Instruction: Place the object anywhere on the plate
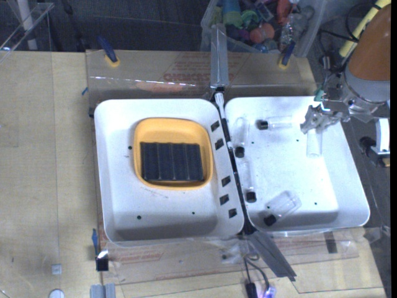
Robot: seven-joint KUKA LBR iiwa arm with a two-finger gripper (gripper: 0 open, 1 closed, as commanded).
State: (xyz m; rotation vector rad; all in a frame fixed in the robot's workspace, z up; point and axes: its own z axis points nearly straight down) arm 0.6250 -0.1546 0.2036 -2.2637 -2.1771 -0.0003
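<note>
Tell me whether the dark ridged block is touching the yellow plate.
Touching. The camera view shows the dark ridged block lying flat inside the yellow plate, in the left bin, with the plate's rim showing all around it.

Two shallow white plastic bins, the left and the right, sit side by side on a pale wooden tabletop. Behind them stands a clear plastic box of mixed colourful toys, flanked by two blue-and-yellow clamps.
</note>
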